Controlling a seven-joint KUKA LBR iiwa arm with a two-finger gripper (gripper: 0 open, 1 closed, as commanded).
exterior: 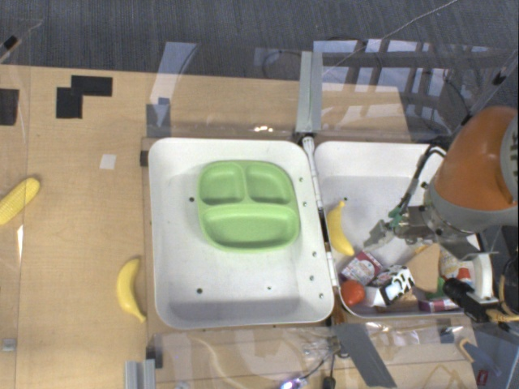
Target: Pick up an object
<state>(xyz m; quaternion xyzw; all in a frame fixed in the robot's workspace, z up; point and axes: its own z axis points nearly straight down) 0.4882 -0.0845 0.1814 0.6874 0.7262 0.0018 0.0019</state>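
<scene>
- A grey robot arm with an orange band (478, 168) reaches in from the right over the right-hand bin (365, 168) of two white bins on a wooden desk (73, 241).
- Its pincer (403, 235) hangs low over that bin's near half; whether it is wide or narrow cannot be told, and nothing is seen gripped in it.
- Things to pick lie heaped in that bin's near corner: a banana (337, 229) against the bin's left wall, a red tomato-like piece (352, 292), a small printed packet (366, 267) and a black-and-white toy (397, 284).
- To do the step well, I judge the pincer should descend straight onto one item that lies apart from its neighbours; the banana looks the most isolated.
- In the way: the heap is tight, so fingers may strike a neighbour, and the banana hugs the wall, leaving little room on that side.
- Left of the right-hand bin, the other bin (170, 282) holds a green divided plate (247, 203).
- Further left, on the desk, lie two more bananas, one near the left bin (130, 288) and one at the edge (18, 200).
</scene>
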